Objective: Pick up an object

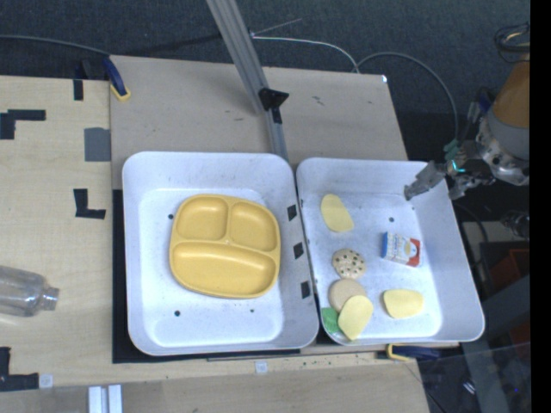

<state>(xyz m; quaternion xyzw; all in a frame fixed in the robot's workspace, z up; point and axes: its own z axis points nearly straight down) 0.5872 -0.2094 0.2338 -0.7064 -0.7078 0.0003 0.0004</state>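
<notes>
A: Where is the end effector (pixel 428 181)?

B: At the right of the frame, over the upper right corner of the right bin (pixel 430 325). Whether it is spread or closed, I cannot tell; it is small and dark there. Nothing shows between its tips.

A: And the things to pick?

B: All in the right bin. A pale yellow oval piece (pixel 336 213) lies upper left, a cookie (pixel 348 262) below it near the middle, and a small white carton (pixel 401 249) with red and blue print to the cookie's right. Along the lower edge sit a beige round piece (pixel 343 292), a yellow-green piece (pixel 355 316) overlapping it, a green scrap (pixel 330 320) at the corner, and another yellow piece (pixel 402 303) to the right.

A: Anything crowding them?

B: The lower left cluster is packed together, touching. The carton stands apart. The left bin (pixel 138 231) holds a yellow divided plate (pixel 225 245). A metal pole (pixel 241 46) slants down from the top centre to the bins' junction. A clear bottle (pixel 24 292) lies on the desk (pixel 52 188) at far left.
</notes>
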